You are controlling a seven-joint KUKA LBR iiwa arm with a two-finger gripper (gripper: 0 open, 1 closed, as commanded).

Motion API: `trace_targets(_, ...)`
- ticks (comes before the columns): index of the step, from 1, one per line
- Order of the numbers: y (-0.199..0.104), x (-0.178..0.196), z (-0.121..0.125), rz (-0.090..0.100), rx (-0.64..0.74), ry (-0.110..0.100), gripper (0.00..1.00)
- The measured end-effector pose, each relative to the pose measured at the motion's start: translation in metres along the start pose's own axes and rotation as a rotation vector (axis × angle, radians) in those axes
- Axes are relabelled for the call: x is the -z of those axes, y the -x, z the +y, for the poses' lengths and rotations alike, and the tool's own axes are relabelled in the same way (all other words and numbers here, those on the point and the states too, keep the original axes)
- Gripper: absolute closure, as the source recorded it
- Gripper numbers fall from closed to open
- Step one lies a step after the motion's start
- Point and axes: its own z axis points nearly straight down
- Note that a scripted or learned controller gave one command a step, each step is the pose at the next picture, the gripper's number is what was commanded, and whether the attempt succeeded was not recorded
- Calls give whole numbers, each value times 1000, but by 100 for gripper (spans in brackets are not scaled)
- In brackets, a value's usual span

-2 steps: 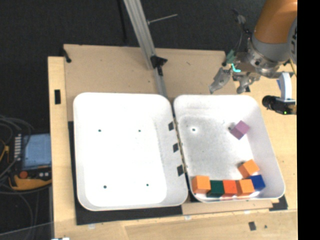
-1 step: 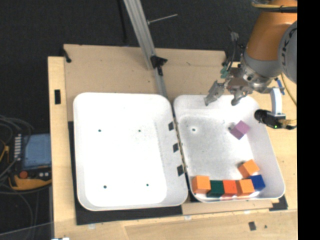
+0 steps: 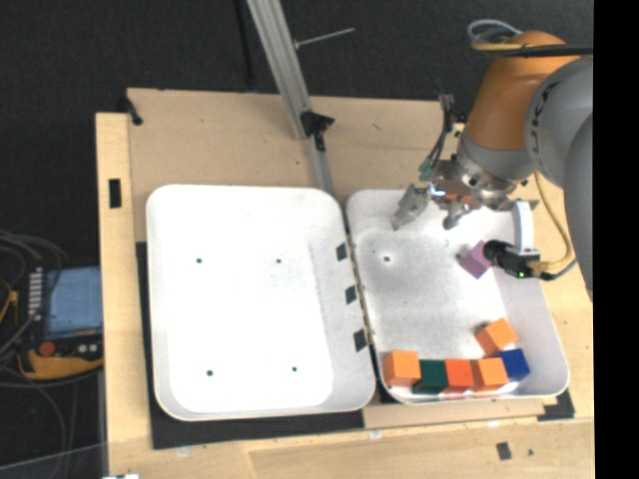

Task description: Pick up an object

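Coloured blocks [image 3: 459,371] along right bin's [image 3: 419,297] near rim, end effector [image 3: 429,211] spread wide, seemingly empty, well above them

No legible text or labels

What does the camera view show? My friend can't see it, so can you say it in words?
A grey and orange robot arm reaches in from the right, its open claw hanging over the back of the right white bin with nothing in it. That bin has a purple block near the arm and a row of orange, green and blue blocks along its front edge. The left white bin sits beside it.
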Motion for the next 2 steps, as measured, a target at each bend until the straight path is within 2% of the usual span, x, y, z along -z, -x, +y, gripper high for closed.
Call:
trace_targets(1, 8, -47, -6, -1, 1, 1, 0)
trace_targets(2, 9, -32, -4, 1, -4, 11, 100)
